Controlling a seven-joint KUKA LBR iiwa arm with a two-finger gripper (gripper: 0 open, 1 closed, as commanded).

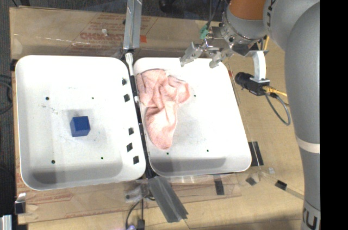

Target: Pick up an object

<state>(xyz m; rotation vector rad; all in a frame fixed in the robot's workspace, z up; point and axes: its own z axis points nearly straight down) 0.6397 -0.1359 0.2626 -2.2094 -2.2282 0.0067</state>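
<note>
A crumpled pink cloth lies along the left side of the right bin. A small blue cube sits in the left bin, left of its middle. My gripper hangs over the far edge of the right bin, up and to the right of the cloth. Its two fingers are spread apart with nothing between them.
A grey divider strip with black clips runs between the two bins. Brown cardboard lies under and behind the bins. The arm fills the right side of the view.
</note>
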